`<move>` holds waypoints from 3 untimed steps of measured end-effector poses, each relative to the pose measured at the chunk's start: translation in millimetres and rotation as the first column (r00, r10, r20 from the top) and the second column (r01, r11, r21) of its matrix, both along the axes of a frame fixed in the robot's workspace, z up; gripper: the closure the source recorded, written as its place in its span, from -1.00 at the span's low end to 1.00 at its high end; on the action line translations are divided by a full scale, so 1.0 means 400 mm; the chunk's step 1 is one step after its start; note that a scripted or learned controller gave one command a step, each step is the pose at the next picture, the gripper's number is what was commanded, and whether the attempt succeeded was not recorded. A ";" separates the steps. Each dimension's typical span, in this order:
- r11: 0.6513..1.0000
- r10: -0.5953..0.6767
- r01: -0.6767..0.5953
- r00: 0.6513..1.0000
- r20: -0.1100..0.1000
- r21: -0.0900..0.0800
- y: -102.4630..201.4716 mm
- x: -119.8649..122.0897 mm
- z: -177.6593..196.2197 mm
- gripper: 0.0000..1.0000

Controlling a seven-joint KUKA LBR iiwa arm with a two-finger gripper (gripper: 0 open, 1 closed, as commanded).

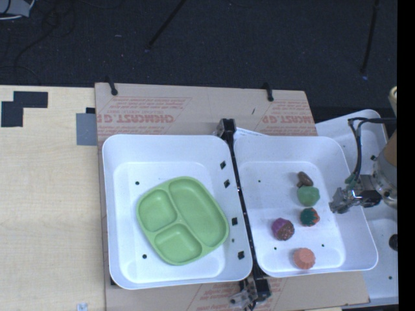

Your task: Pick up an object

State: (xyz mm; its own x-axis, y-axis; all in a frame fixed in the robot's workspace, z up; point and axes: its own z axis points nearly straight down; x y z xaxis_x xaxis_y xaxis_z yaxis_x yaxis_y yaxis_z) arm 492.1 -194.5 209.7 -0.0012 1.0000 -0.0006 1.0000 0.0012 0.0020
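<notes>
Two white bins side by side on the desk, sitting on a cardboard sheet with red print. Left bin holds a green divided plate, three compartments, lying flat and turned at an angle, nothing in it. Right bin holds five small objects, all toward its right half. Brown lump is the farthest back, touching or just above a green ball. Just below that, a smaller dark teal ball. Purple bumpy ball sits left of the teal one, near but apart. Orange-pink round piece is nearest the front wall, well apart from the purple one.

Gripper sits at the right rim of the right bin, level with the green and teal balls, arm body coming in from the right with cables around it. Nothing seen between the fingers; gripper not touching any object, closest are the green and teal balls to its left. Whether the fingers are wide or narrow cannot be told, too small and dark at this angle

Black clip strip runs between the two bins
</notes>
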 end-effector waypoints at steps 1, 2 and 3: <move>1.000 0.004 -0.004 1.000 -0.004 0.003 0.124 0.059 -0.018 1.00; 1.000 0.003 -0.003 1.000 -0.004 0.003 0.223 0.102 -0.011 1.00; 1.000 0.004 -0.004 1.000 -0.004 0.003 0.367 0.132 0.014 1.00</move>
State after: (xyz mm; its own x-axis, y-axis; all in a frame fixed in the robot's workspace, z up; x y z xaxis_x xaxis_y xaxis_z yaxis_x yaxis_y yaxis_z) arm 544.8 -47.6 215.1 -0.0057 1.0000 0.0026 1.0000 0.0057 -0.0020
